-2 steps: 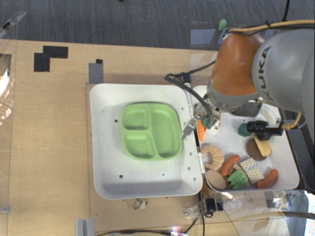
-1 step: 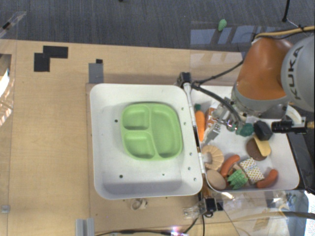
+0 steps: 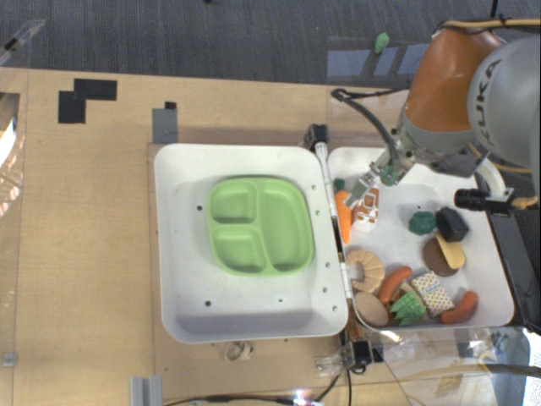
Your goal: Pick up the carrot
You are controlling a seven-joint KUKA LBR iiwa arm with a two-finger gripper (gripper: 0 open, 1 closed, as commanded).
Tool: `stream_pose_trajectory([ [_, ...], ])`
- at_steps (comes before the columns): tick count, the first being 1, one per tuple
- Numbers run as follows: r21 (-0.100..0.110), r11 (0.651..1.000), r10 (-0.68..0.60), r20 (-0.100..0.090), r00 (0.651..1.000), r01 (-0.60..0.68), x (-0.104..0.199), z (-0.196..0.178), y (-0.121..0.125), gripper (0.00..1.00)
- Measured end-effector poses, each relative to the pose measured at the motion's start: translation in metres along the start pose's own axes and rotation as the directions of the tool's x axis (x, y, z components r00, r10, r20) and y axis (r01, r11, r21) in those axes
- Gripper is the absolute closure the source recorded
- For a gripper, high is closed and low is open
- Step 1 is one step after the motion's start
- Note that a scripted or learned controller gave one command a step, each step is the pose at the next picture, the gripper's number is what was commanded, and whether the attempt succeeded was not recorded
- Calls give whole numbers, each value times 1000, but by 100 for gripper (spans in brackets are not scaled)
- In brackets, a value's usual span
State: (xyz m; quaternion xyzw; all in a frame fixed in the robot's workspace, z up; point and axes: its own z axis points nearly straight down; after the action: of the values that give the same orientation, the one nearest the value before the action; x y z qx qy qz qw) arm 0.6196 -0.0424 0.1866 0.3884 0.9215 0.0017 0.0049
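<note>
While the arm (image 3: 473,83) reached in over the right bin (image 3: 499,252), I saw the gripper (image 3: 365,191) low near that bin's left wall, just beside the carrot (image 3: 342,212); whether it was clenched or released I could not tell. That carrot lay along the wall. Left of it, a green divided plate (image 3: 258,227) sat in the left bin (image 3: 177,252).
</note>
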Motion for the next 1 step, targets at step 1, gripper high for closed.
stream_pose_trajectory([
  [1, -1, 983, -183, -3, 983, 183, 57, 0, 5, 0],
])
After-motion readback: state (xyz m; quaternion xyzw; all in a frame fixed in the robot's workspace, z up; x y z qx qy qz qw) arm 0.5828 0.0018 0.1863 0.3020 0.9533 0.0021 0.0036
